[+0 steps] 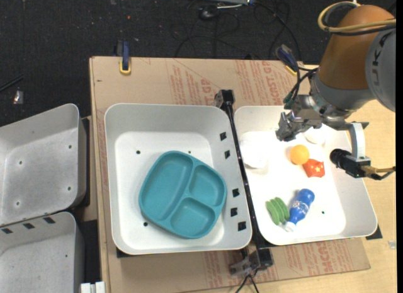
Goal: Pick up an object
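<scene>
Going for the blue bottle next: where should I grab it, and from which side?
Grip the blue bottle across its rounded blue body, coming from above. It lies on its side, slanted, white end toward the near rim, so close across its width. The green toy sits close on its left, so watch that finger.

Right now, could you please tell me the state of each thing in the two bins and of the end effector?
Teal tray: flat, right way up, in the left bin.
Orange ball: loose in the right bin.
Red toy: loose, beside the ball.
Blue bottle: lying on its side.
Green toy: lying flat.
End effector: over the right bin, holding nothing visible.
</scene>
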{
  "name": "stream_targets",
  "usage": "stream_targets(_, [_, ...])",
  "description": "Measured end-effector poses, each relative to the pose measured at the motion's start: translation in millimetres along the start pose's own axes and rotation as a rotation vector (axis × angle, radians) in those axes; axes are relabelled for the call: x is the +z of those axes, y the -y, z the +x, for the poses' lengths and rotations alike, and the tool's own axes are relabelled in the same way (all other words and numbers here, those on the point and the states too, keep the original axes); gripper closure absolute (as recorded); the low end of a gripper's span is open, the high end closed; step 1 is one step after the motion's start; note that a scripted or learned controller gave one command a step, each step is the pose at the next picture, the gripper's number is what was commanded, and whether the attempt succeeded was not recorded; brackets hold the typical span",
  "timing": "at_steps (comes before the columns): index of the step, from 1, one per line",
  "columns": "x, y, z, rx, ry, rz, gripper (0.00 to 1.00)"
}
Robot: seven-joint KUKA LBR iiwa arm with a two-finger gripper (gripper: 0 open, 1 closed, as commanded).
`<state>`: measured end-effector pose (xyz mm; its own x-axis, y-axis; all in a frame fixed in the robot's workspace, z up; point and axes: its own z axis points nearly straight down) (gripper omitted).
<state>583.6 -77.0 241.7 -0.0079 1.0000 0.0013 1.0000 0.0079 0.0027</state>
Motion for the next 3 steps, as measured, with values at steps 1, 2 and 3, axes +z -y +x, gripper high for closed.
stream_targets(1, [-6.7,-13.8,56.9,0.000,0.000,0.000,1.00])
stream_targets(2, [8.0,-20.2,110.3,0.000,0.000,0.004,1.00])
stream_targets(3, [16.7,-34.1,166.9,0.000,0.000,0.001,1.00])
